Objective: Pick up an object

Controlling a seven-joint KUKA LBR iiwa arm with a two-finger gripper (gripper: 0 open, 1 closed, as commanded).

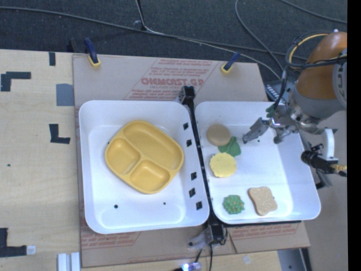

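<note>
Cardboard is covering the desk under two white bins, and the end effector is hanging over the right bin with its fingers spread apart, gripping nothing. Just left of it a tan round piece is lying against a green leaf piece, with a yellow disc a little nearer me. Further toward me, a toast slice and green broccoli are resting. Well off left, a yellow divided plate is sitting in the left bin.
</note>
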